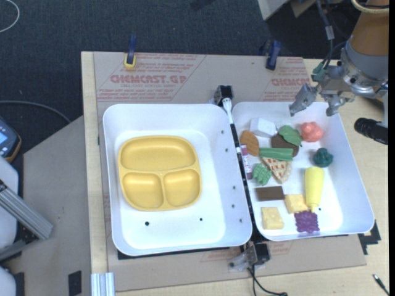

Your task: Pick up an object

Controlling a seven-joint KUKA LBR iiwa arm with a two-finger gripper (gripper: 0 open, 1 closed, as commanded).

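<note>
My gripper (317, 105) hangs open over the far edge of the right bin (361, 190), its two grey fingers (300, 101) spread apart with nothing between them. Below it lie several toy foods: a white block (263, 127), a green leaf (289, 134), a pink piece (311, 131), a dark green broccoli (322, 158), a yellow corn cob (314, 185), a pizza slice (277, 168), a brown chocolate bar (270, 193), yellow cheese cubes (271, 217) and purple grapes (307, 222).
The left bin (213, 184) holds a yellow three-compartment plate (160, 170). A black hinge strip (236, 156) runs between the bins. Blue clamps (130, 52) sit at the bench's far edge. The cardboard bench (185, 76) surrounds both bins.
</note>
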